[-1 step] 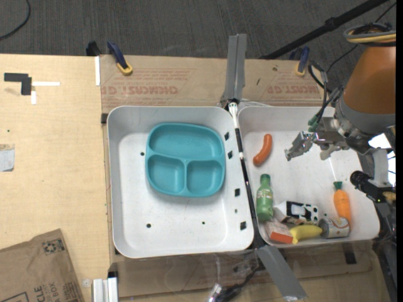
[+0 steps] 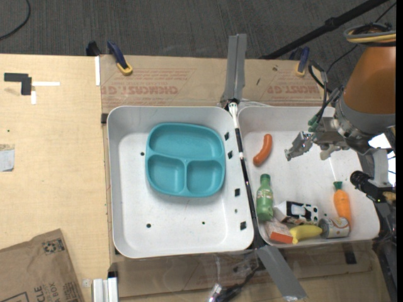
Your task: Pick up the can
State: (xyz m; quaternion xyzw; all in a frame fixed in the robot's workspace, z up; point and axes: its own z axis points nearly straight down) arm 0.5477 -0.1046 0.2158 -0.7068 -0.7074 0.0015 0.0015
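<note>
The small silver metal can (image 2: 338,227) is lying on its side in the near right corner of the right white plastic bin (image 2: 286,126), close against the bin's front wall. Just to its left a yellow toy banana (image 2: 306,232) is resting along the same wall, touching an orange-red item (image 2: 281,236) that is too small to identify. Behind the banana a black-and-white box (image 2: 303,211) is lying flat. An orange toy carrot with a green top (image 2: 340,202) is standing just behind the can, nearly touching it. A green plastic bottle (image 2: 264,197) is lying against the bin's left wall, and an orange-red toy sausage (image 2: 263,150) is sitting farther back, apart from the rest.

The grey metal gripper (image 2: 302,145) is hanging over the back part of the right bin, well apart from the can and holding nothing that shows. How its jaws are standing cannot be told from this view. The grey arm with the orange band (image 2: 374,74) is reaching in from the right.

In the left white plastic bin (image 2: 126,187) a teal divided plastic plate (image 2: 186,159) with three compartments is sitting toward the back. Both bins are resting on a tan cardboard-covered surface (image 2: 50,168), with blue-and-yellow clamps (image 2: 119,58) gripping its far edge.
</note>
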